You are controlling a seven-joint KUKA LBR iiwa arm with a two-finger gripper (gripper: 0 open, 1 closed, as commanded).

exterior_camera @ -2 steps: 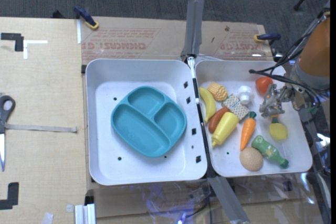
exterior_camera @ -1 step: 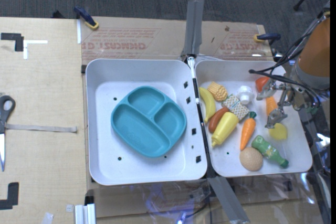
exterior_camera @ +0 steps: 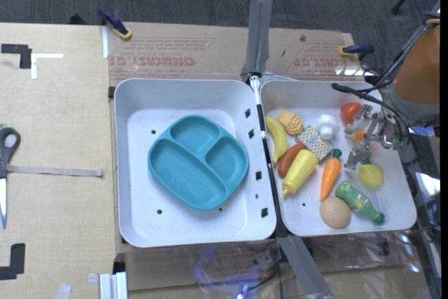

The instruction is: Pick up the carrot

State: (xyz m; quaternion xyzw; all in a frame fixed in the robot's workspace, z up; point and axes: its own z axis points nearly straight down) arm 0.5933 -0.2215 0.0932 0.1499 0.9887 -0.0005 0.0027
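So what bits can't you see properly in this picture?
- Gripper: small metal blur in the camera view; its parts blend together.
- Arm: cut off by the right edge.
- Hot dog: partly hidden under the yellow bottle.
- Scissors: cut off by the left edge.

Two white bins (exterior_camera: 126,150), one blue tray (exterior_camera: 199,162), one carrot (exterior_camera: 329,177), two clamps (exterior_camera: 114,22).

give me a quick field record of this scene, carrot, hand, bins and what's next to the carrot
carrot: lying in the right bin, not held
hand: above the right bin's far right side, apart from the carrot
left bin: holds a blue divided plate
left of carrot: yellow bottle
right of carrot: lemon, green bottle
near edge: brown egg
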